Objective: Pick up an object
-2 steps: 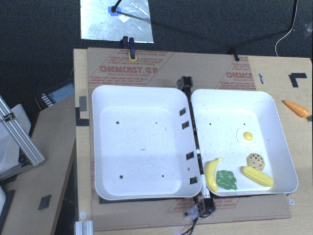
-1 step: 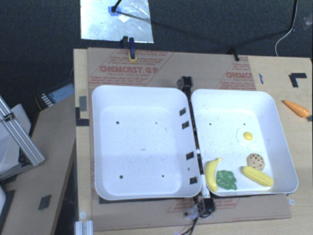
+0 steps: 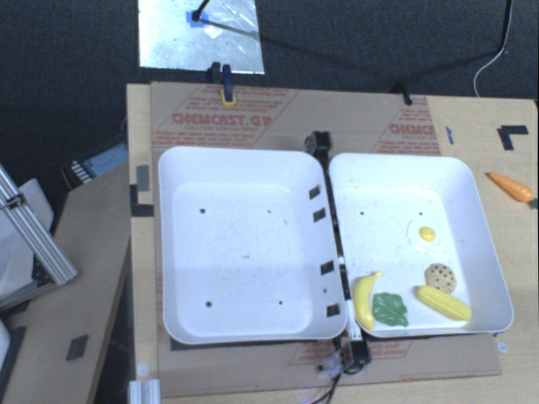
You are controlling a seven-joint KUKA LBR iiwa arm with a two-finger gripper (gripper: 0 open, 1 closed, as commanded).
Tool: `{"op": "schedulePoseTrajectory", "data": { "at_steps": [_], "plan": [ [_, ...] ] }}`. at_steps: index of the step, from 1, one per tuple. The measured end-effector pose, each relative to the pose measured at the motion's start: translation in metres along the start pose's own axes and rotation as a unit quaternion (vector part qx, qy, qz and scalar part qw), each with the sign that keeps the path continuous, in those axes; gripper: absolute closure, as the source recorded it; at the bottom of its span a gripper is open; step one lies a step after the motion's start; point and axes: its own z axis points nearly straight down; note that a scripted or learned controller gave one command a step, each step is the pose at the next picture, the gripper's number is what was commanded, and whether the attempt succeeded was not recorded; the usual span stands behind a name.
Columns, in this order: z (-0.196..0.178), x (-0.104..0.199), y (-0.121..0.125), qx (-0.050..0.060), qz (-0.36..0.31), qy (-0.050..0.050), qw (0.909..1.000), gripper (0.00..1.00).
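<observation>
White right bin (image 3: 472,183): banana (image 3: 365,300) near-upright, corn cob (image 3: 444,302) slanting down-right.

**Bench surface: condition as observed**

Bench (image 3: 370,112) carries a printed cardboard sheet (image 3: 253,116). Two white bins sit on it side by side, touching: left bin (image 3: 168,225), right bin (image 3: 484,225). An orange carrot (image 3: 511,187) lies directly on the bench, just beyond the right bin's far right corner.
</observation>
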Motion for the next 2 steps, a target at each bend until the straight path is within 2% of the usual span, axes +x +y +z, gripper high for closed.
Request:
{"op": "schedulePoseTrajectory", "data": {
  "at_steps": [1, 2],
  "plan": [
    [-0.011, 0.001, 0.0, -0.002, -0.003, -0.001, 1.0, 1.0],
    [0.013, 0.124, 0.002, 0.003, -0.003, 0.004, 1.0, 1.0]
  ]
}}
